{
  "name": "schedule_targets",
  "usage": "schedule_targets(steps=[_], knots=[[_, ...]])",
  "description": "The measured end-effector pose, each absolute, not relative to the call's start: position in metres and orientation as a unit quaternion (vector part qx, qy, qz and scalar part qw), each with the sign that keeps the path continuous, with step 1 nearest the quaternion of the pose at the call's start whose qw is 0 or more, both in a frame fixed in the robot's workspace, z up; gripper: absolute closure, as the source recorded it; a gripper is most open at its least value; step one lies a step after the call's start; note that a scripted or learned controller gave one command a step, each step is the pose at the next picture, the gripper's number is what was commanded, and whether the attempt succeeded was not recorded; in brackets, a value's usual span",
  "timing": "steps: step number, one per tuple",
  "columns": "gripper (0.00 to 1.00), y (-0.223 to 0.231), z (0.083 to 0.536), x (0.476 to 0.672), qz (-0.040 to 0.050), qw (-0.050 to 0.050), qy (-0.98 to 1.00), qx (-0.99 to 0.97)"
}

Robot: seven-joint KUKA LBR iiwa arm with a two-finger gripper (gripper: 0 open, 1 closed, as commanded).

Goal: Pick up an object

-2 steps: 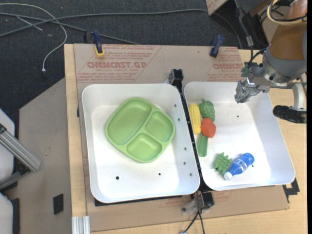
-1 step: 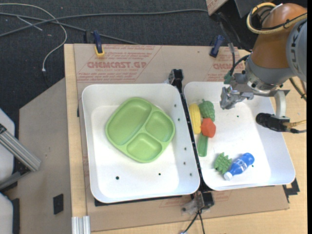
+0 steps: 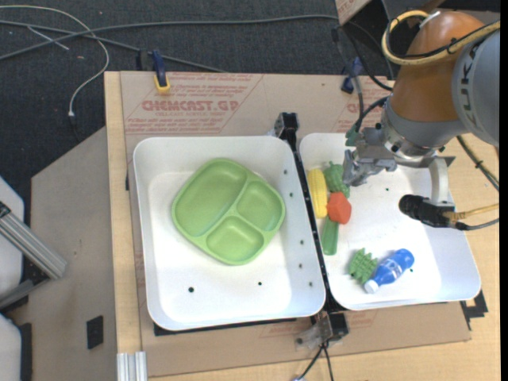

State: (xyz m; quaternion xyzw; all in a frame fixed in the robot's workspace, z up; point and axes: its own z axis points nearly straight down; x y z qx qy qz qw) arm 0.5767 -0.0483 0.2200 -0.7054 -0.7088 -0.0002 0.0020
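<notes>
Hovering my hand (image 3: 355, 173) over the right bin (image 3: 444, 284), I'm still at the approach; finger state I cannot tell, so next comes lowering onto the carrot (image 3: 338, 209)

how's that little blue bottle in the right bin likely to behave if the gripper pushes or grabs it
The blue bottle lies on its side, so a sideways nudge would probably roll it across the right bin. It looks like smooth, small plastic, likely light and a bit slippery. Its white cap end touches the green spiky toy, which may shift with it.
</notes>
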Motion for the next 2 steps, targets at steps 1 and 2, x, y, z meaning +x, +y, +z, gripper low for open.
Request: schedule_targets(steps=[1,2], knots=[[1.0,0.0,0.212,0.56,0.0005,0.002,-0.709,-0.705],[1.0,0.048,0.21,0.534,0.0007,0.003,-0.709,-0.705]])
